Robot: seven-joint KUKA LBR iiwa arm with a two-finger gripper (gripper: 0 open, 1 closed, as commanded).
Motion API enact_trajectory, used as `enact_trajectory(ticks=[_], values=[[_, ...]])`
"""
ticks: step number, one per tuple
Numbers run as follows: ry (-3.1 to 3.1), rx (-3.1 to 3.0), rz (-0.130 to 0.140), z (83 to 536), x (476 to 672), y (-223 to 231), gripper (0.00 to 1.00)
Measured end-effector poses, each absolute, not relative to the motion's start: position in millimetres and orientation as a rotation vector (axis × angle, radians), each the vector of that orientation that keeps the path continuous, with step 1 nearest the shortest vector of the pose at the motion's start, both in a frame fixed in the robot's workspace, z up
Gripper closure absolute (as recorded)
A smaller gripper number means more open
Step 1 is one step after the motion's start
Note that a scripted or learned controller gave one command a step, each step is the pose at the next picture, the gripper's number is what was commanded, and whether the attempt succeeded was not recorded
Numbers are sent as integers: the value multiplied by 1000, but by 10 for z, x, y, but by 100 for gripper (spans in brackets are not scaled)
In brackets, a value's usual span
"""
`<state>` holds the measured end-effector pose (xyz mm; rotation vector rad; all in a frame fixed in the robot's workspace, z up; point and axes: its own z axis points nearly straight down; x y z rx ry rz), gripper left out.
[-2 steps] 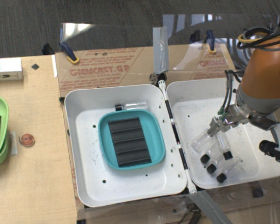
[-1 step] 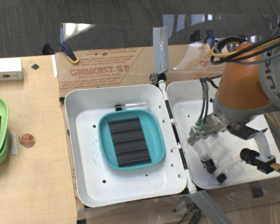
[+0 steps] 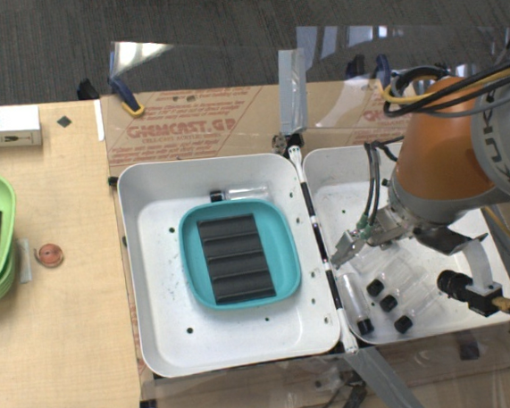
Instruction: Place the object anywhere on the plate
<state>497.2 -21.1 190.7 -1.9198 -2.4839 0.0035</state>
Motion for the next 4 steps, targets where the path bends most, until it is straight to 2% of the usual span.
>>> enact_trajectory(ticks=[1,4], values=[[-2481,-1924,5,1989,4980,-222,100],[-2474,-1935,10,2235,5009,-264,100]])
